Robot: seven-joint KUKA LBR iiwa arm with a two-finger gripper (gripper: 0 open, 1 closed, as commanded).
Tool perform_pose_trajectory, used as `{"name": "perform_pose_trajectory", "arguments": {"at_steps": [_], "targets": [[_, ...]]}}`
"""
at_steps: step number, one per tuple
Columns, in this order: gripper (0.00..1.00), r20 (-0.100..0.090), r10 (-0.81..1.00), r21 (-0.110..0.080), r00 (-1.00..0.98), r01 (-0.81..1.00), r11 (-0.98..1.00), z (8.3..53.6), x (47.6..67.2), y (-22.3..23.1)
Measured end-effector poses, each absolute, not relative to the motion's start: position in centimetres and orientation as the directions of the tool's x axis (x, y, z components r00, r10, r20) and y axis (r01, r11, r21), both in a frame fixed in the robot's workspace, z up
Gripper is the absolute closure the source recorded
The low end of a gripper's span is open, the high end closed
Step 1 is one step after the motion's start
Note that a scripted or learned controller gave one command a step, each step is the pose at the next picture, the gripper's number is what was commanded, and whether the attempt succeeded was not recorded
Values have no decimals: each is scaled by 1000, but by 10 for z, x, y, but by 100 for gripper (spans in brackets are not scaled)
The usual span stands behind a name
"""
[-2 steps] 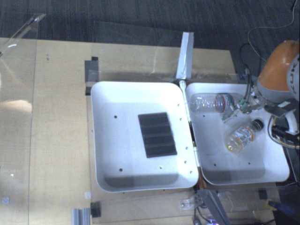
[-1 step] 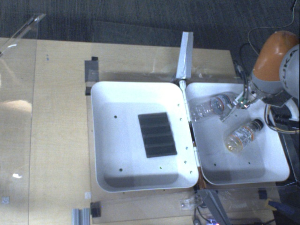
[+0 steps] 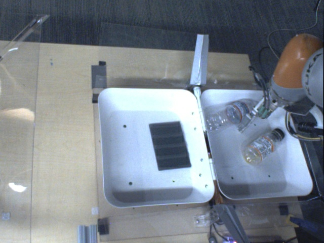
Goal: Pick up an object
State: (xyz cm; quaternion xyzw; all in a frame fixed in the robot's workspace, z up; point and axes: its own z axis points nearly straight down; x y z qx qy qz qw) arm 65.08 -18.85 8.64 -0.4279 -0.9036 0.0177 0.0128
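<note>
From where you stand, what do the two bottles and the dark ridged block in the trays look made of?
Both bottles look like clear, glossy plastic: the white bin shows through them and they glint. The dark block looks matte black, perhaps rubber or foam; its ridged surface shows no shine.

A pale wooden bench (image 3: pixel 55 135) fills most of the view. Beyond its far edge lies dark grey carpet (image 3: pixel 126 4). A clear plastic sheet (image 3: pixel 17 110) covers the bench's left part, catching glare.

Grey arm (image 3: pixel 304 70) reaches in, tool (image 3: pixel 255 114) lowered.
</note>
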Motion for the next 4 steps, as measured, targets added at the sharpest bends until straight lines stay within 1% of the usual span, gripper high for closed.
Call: {"name": "perform_pose_trajectory", "arguments": {"at_steps": [1,2,3,4], "targets": [[100,-22,779,-39,-626,780,625,102,653,-201],[100,-8,793,8,-610,793,610,176,661,-156],[0,-8,793,8,-609,793,609,175,661,-156],[0,-7,797,9,-604,797,604,88,642,-107]]}}
